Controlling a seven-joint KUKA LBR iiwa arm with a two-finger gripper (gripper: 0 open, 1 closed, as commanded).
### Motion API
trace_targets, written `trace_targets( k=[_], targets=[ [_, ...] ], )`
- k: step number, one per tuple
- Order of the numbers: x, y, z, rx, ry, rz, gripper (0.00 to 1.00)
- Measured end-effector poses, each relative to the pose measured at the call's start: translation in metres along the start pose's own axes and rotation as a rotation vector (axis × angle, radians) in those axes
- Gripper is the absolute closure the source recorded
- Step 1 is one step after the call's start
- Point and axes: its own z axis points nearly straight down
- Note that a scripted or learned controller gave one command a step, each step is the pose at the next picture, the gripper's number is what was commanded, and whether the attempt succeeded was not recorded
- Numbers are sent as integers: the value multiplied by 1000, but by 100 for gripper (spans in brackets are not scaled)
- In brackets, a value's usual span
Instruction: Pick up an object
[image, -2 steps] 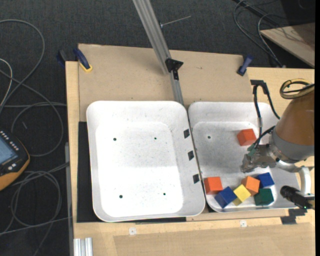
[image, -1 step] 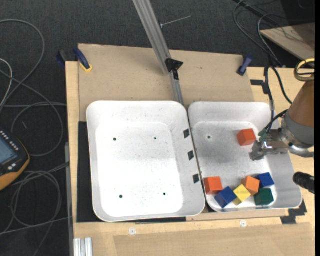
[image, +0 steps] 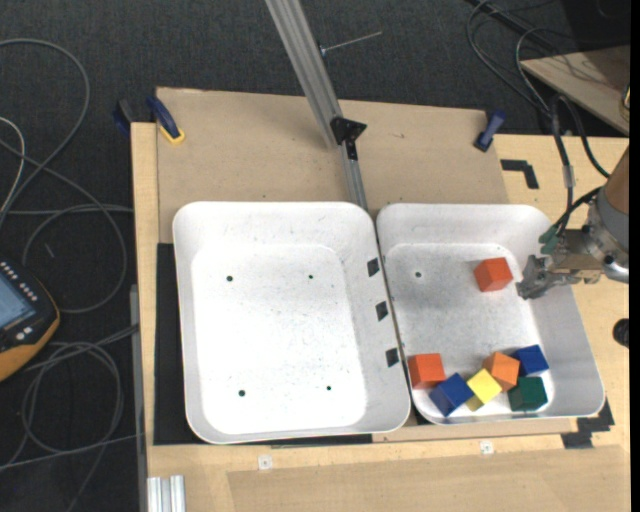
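The gripper (image: 528, 282) hovers beside the orange block (image: 492, 274) (light, rigid, likely smooth); grasp opposite flat faces. Whether it is open cannot be told.

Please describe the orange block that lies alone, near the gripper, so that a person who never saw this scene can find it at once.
Look at the right-hand shallow white bin of the two on the bench. In its upper part lies a small orange-red cube, just left of the gripper. It sits apart, while the other coloured blocks, two orange ones among them, crowd along the bin's lower edge.
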Motion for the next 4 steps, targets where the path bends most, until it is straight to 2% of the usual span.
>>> trace_targets(
  k=[1, 2, 3, 4],
  targets=[
    [0, 2, -30, 3, 1, 1, 100],
    [51, 31, -30, 5, 3, -5, 100],
    [97, 47, -11, 12, 5, -4, 100],
    [141, 67, 6, 10, 4, -4, 100]
  ],
)
